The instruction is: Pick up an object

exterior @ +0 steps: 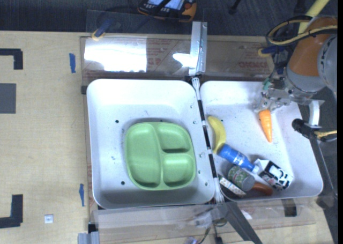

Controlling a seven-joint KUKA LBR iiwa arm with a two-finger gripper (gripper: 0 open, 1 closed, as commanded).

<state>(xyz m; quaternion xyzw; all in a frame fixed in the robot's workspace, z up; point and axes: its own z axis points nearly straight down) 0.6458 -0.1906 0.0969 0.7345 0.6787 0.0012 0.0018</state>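
Gripper sits at the far right of the right bin, directly over the thick top end of the carrot. The carrot hangs or lies point-down toward the near side, its top touching the fingers; they look clamped on that end, though the view is too coarse to be sure it is off the bin floor. Judgement: this is the lift step. To do it well, raise straight up and slowly, since a grip on one end of a tapered thing lets it swing or slip; keep the wrist level and clear of the bin's right wall. Count: two white bins on the surface. Left bin holds one green divided plate. Right bin holds one carrot, one banana by the divider, one blue bottle, one dark can, and one small black-and-white item, those last three clustered at the near edge, well apart from the carrot. A reddish piece under the cluster is too hidden to identify.
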